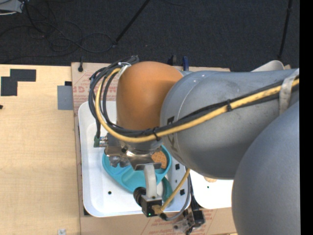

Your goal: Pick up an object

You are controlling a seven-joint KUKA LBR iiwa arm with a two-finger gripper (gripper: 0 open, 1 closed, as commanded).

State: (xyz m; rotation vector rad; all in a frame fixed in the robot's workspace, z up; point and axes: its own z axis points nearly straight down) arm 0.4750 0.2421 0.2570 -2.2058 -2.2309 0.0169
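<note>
Jaws are hidden under my wrist (128, 153), over the left bin (89, 180) at lower centre of the frame, so I cannot tell how wide they stand or whether they hold anything. The likeliest target, a teal plastic piece (122, 176), lies directly beneath, with a small brown item (157, 157) touching or just beside its right edge; I judge a sound pick needs a straight descent onto the teal piece's rim, clear of the brown item. Obstructions noted: the bin's near wall just below the piece, and my own arm covering most of the right bin (215, 196).
</note>
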